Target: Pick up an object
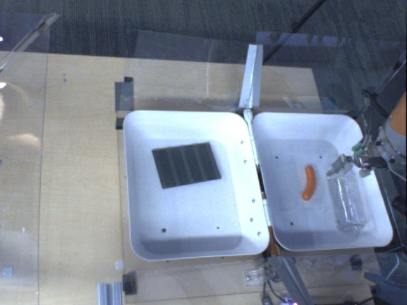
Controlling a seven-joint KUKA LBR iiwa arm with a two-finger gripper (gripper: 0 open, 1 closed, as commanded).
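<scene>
A pale wooden surface [70,189] fills the left and middle of the scene, with clear panels over it catching soft reflections at the far left. Beyond its far edge lies dark grey carpeted floor [159,5]. A thin metal upright [251,75] rises at the middle, and a dark rod [311,11] slants across the far right.

Left bin [137,189] open floor around dark ridged mat [186,164], right bin [299,127] tighter — orange sausage [309,182], clear bottle [348,202] alongside
</scene>
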